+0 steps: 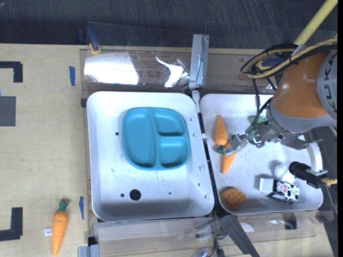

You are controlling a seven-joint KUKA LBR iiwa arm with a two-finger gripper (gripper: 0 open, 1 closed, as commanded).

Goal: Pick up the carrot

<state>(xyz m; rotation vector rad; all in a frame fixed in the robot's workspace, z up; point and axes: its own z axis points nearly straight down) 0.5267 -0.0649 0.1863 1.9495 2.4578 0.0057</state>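
now the gripper (234,143) sits low in the right bin (252,181), right at the carrots.

whether its fingers are spread or closed i cannot tell; the gripper tip meets the spot where two carrots lie together near the bin's left wall: an upper carrot (220,130) standing roughly upright and a lower carrot (228,161) slanting down-left below it. the same bin also holds a round waffle-like cookie (233,197) at its near edge and a small black-and-white toy (282,188) toward the right. the left bin (107,186) holds a blue divided plate (155,137), with a dark spot near its front. a third carrot (58,227) with a green top lies outside on the wooden bench (37,159), far left.
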